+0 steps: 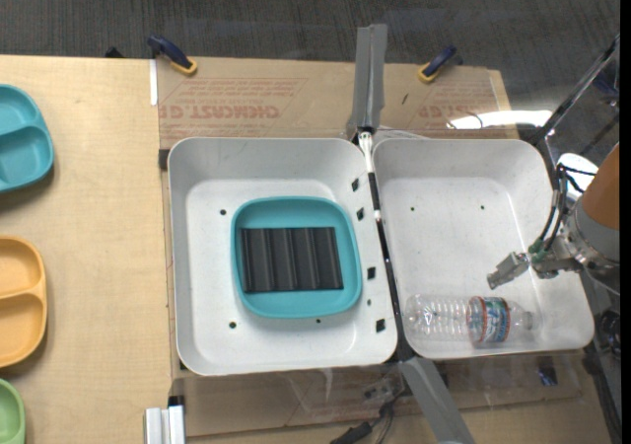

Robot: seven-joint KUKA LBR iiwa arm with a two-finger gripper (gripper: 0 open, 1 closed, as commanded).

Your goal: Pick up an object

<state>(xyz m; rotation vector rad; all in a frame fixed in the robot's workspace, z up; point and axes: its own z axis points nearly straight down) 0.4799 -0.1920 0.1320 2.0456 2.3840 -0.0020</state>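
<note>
A clear plastic water bottle [467, 318] with a blue and red label lies on its side along the front wall of the right bin [454, 185], cap end pointing right. My gripper [526, 268] reaches in over the bin's right side, just above and behind the bottle's cap end. Its fingers stand open with nothing between them. One grey fingertip [505, 271] points left toward the middle of the bin. In the left bin [197, 235] sits a teal tray [294, 259] with a dark ridged insert.
Teal, orange and green plates [20, 235] lie on the wooden table at the far left. Cardboard [256, 102] held by clamps lies behind the bins. A grey bar [370, 77] runs along the seam between the bins. Cables hang near the arm at the right.
</note>
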